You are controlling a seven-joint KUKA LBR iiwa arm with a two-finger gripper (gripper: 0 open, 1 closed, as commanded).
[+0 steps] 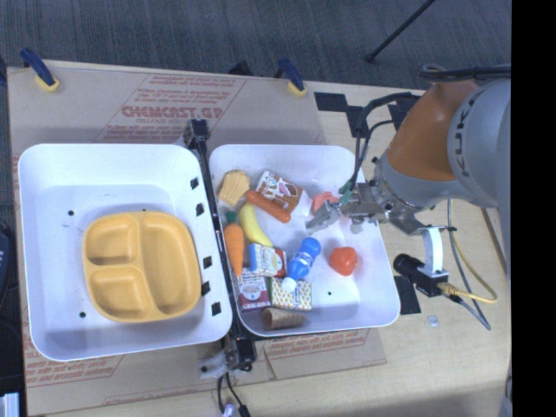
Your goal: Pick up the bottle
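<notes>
You've got two white bins [52, 168] on brown cardboard [122, 94] printed in red text. Left one: yellow divided plate [139, 266]. Right one: blue bottle [303, 258] with white cap, orange carrot [234, 247], yellow banana [253, 224], red tomato [343, 261], tan waffle cone [282, 319], red-and-white carton [278, 190]. Arm [460, 146] is grey with an orange band. Blue clamps [39, 69] with yellow tips at the cardboard edge.

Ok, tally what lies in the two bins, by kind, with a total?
Tray: 1
Bottle: 1
Play fruit and veg, meaning carrot, banana, tomato: 3
Small packets: 4
Other play food, kind unclear: 4
Total: 13
</notes>
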